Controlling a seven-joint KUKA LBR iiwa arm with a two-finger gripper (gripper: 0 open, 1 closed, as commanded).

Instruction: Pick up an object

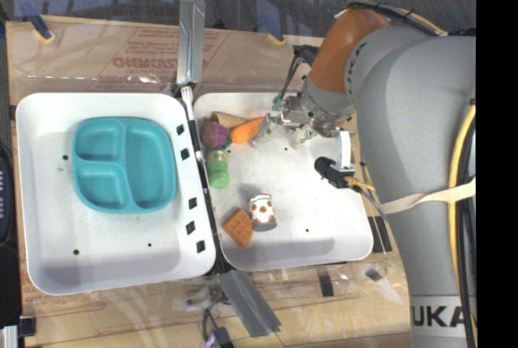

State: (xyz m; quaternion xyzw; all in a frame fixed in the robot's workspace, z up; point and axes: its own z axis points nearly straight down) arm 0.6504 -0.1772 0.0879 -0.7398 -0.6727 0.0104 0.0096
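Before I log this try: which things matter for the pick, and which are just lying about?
Job: hand, carrot, green bottle, waffle, spotted cup, purple toy.
Lying about: teal tray, left bin.

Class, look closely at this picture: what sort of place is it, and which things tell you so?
Probably a robotics lab bench for grasping trials: a grey arm reaches over two white bins, with toy food and a teal plate.

A robotics lab — KUKA arm point(405, 120) over two white bins point(48, 257).
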